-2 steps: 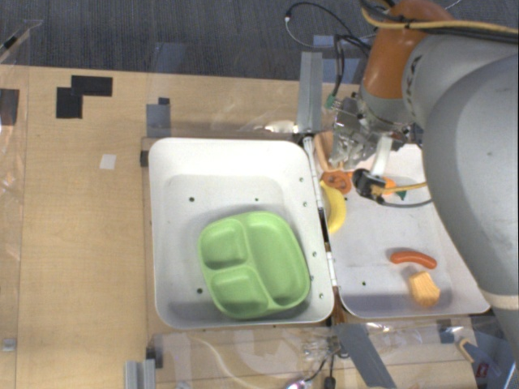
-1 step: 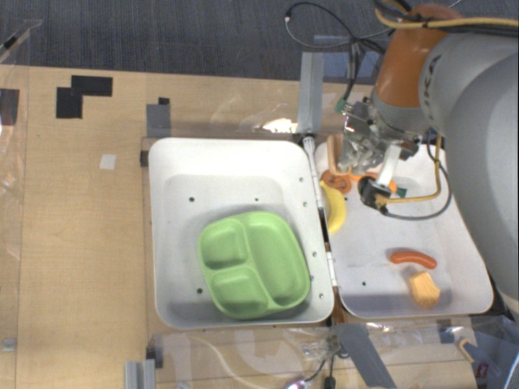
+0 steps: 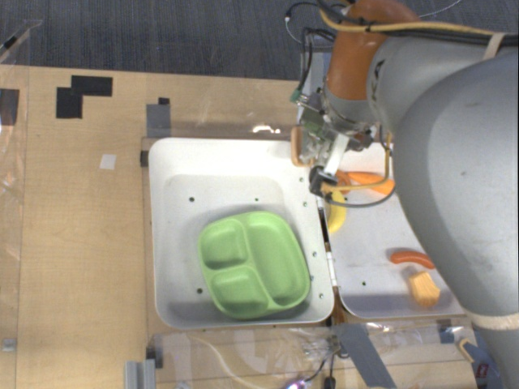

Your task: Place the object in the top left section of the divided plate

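step: pick phase; gripper (image 3: 324, 177) is lowered at right bin's (image 3: 369, 286) far-left corner, over yellow banana-like item (image 3: 335, 215)
claw: state cannot be told
target: green divided plate (image 3: 254, 263) in left bin (image 3: 174, 233), top-left section unfilled
next: grasp to be confirmed, then lift and carry left

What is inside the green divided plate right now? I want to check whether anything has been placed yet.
All three sections of the green divided plate show bare green. The plate lies in the left bin, and nothing covers it.
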Controlling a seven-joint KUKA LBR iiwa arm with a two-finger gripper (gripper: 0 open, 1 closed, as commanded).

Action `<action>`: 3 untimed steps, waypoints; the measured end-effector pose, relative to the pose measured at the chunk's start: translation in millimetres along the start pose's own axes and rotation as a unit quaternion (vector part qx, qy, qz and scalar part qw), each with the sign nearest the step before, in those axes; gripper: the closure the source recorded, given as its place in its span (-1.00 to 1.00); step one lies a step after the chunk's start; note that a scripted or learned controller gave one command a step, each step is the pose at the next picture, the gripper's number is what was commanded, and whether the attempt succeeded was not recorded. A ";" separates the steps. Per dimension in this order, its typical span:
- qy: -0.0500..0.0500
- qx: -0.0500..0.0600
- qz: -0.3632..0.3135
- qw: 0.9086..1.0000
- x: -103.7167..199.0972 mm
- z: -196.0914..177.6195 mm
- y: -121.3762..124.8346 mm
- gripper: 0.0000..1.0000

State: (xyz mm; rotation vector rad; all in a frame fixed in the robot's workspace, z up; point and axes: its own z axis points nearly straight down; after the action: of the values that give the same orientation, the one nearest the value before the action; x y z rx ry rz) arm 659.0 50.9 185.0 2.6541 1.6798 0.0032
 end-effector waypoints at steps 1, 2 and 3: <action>0.000 0.000 0.000 1.000 -0.4 -0.4 0.4 -1.00; 0.000 -0.002 -0.122 0.993 -8.2 -134.9 -5.3 -1.00; 0.000 -0.004 -0.126 0.992 -6.4 -145.5 -5.3 1.00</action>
State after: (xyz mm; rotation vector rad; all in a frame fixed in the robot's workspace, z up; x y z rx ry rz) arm 651.2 47.4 330.5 2.4160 1.9971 0.0092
